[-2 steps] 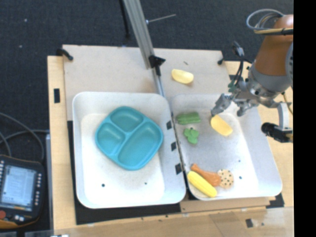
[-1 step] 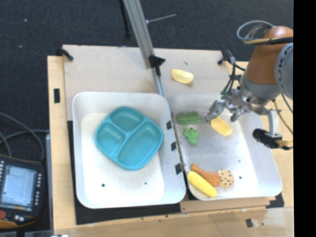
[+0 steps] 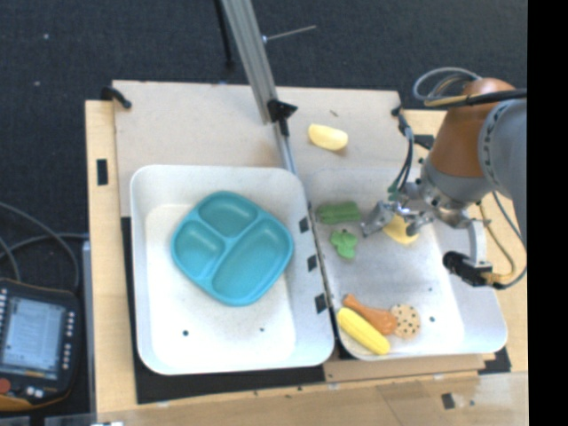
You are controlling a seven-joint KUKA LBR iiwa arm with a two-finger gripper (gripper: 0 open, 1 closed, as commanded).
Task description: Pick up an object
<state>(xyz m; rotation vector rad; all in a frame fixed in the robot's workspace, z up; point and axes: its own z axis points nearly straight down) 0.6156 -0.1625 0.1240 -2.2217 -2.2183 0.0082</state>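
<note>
From my remote station: the left bin [image 3: 151, 238] carries a blue divided tray [image 3: 232, 247], well apart from the work. In the right bin [image 3: 461, 327], two green pieces [image 3: 342, 224] lie near the dividing wall, and a yellow corn cob [image 3: 362, 330], an orange piece [image 3: 373, 316] and a cookie [image 3: 406, 320] crowd the front rim. The hand [image 3: 395, 220] hangs low at a small yellow object [image 3: 402, 231], the likely target, mid-bin; I cannot tell whether it grips it. I judge it a light, smooth plastic toy, apt to slip, best pinched across its middle. Open floor lies beside it toward the front; the back wall is near. Another yellow piece [image 3: 327, 137] rests on the desk [image 3: 195, 122] beyond.
</note>
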